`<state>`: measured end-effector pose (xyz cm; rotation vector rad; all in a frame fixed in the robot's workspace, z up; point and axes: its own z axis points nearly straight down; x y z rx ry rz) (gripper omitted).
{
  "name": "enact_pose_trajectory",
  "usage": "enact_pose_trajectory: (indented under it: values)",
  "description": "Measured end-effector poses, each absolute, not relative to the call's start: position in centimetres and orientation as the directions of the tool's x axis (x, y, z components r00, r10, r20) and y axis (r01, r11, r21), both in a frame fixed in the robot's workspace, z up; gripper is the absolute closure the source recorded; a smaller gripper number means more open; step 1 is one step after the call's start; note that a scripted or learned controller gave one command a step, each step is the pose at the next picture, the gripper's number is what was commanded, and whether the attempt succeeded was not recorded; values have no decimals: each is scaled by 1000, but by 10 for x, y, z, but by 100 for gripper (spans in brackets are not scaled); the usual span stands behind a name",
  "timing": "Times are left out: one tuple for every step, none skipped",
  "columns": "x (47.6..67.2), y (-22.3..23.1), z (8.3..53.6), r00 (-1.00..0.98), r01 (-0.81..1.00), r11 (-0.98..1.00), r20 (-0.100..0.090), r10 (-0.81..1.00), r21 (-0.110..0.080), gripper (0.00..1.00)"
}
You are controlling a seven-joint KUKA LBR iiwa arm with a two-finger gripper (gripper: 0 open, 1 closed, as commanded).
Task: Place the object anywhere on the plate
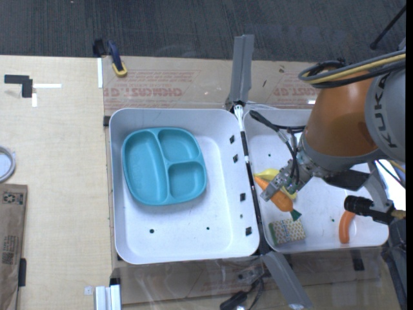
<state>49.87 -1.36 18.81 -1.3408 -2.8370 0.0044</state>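
Two shallow white bins (129, 237) side by side on the pale wooden surface (51, 141). Sitting in the left bin, a light-blue three-compartment plastic plate (164, 166). Over in the right bin, the end effector (282, 187) down low, touching the orange toy carrot (276, 196); grip impossible to judge. Near the carrot, a speckled sponge block (287, 231); well apart, an orange sausage-shaped toy (346, 228).

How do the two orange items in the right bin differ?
The carrot lies by the gripper near the bin's left wall; the orange sausage-shaped piece lies apart, toward the right. The carrot tapers and has a green end; the other is plain and rounded. Both are orange and lie flat.
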Motion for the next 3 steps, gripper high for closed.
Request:
enact_pose_trajectory:
  values:
    - [525, 72, 187, -610, 793, 610, 2, 793, -7, 100]
    - [612, 146, 174, -623, 782, 623, 0, 782, -7, 100]
    - [612, 146, 174, -623, 782, 623, 0, 782, -7, 0]
